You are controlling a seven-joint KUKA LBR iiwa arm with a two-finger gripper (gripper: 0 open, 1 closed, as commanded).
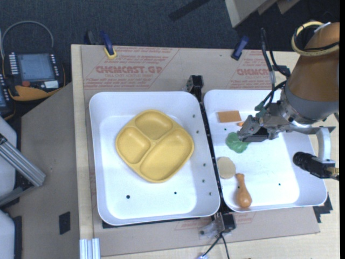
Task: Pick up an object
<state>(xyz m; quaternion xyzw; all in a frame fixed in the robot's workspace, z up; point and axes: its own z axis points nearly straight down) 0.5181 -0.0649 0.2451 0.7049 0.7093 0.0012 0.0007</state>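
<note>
Two white bins sat side by side on the bench, and the gripper (249, 134) hung low over the right bin (280, 193), reaching in from the arm (315, 63) on the right. Its dark fingers pointed left and down toward a green object (235, 143), which lay directly at and partly under the fingertips. Whether the fingers touched or closed on that green object could not be told from this slanted view, nor how far apart they stood; nothing was visibly lifted between them.

Just above and to the left of the gripper, an orange flat piece (228, 116) lay on the bin floor, apart from the green object. Below the gripper and slightly left, a pale round item (226, 168) rested near the bin's left wall. Further below that, a brown drumstick-shaped toy (242, 191) lay with its narrow end upward, close to the pale round item, perhaps touching it.

Well to the left of the gripper, across the divider between the bins, the left bin (108, 171) held a yellow divided plate (154, 145) with three compartments, sitting tilted near the middle of that bin.
</note>
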